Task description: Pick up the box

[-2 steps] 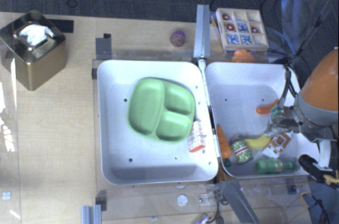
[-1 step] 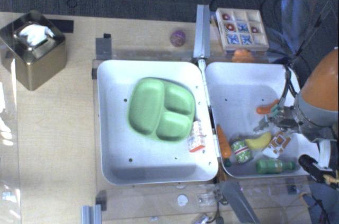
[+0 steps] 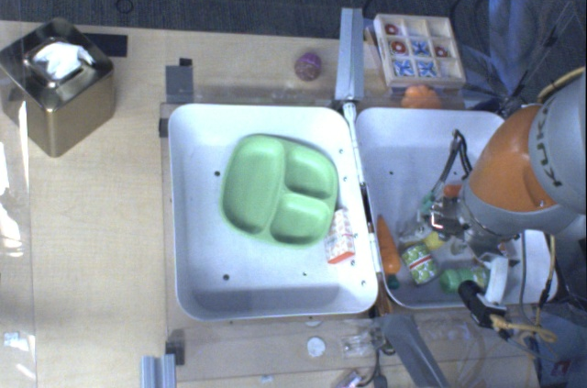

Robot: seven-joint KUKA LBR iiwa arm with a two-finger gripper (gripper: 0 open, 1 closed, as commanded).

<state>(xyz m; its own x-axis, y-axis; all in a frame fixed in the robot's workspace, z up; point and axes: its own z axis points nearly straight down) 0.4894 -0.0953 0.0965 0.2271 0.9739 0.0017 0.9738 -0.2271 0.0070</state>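
Plainly the box [image 3: 340, 238] lies ungrasped by the left bin's [image 3: 188, 194] right edge, beside the green divided tray [image 3: 278, 188]. Over the right bin [image 3: 394, 138] the gripper [image 3: 440, 226] hangs (grip state unreadable); the pickup remains undone.

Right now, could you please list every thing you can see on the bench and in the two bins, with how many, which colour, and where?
green divided tray: 1, light green, middle of the left bin
small box: 1, white with red, left bin, at the tray's right edge
carrot-like piece: 1, orange, right bin, near its left wall
small items: several, green and yellow, right bin, near corner, partly under the arm
tissue box: 1, brown-gold with white tissue, bench far left
ball: 1, purple, bench behind the left bin
tic-tac-toe board: 1, wood with red and blue marks, behind the right bin
arm: 1, grey and orange, over the right bin; pincer low in that bin
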